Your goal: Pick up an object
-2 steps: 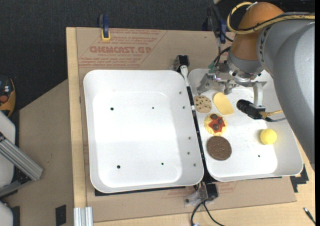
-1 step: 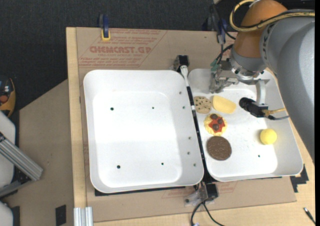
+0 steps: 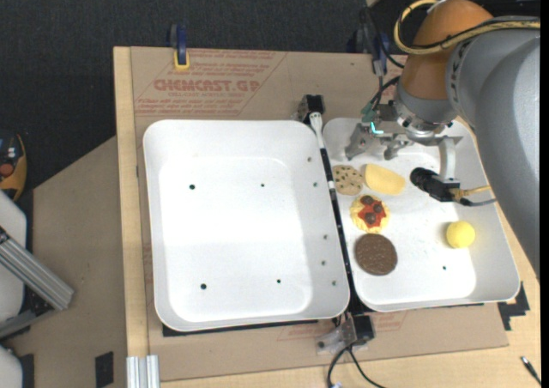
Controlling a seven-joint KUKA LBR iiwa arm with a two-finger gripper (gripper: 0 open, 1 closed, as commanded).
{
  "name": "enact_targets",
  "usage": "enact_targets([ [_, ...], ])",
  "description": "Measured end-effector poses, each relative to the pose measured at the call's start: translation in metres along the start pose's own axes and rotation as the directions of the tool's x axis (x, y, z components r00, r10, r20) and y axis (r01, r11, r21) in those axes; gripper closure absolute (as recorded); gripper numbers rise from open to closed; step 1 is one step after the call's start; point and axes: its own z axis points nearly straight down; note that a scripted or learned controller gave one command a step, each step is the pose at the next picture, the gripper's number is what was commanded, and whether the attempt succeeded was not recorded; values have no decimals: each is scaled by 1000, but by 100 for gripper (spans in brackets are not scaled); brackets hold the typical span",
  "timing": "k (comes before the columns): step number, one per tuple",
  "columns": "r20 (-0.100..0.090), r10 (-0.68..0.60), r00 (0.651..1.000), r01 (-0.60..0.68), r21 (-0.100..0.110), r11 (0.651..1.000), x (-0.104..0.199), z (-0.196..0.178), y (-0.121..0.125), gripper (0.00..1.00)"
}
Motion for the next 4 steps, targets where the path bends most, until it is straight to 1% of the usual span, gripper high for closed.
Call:
enact_targets([
  [1,1,-1,1000,1,-3,1000,0,-11,1,100],
  [2,2,-1,1000,1,-2,1000,0,-10,1,0],
  [3,-3,6,1000,-6,0,1000,-30,10,-26,0],
  [4,-3,4,1000,-4,5,1000,-32,11,-67,0],
])
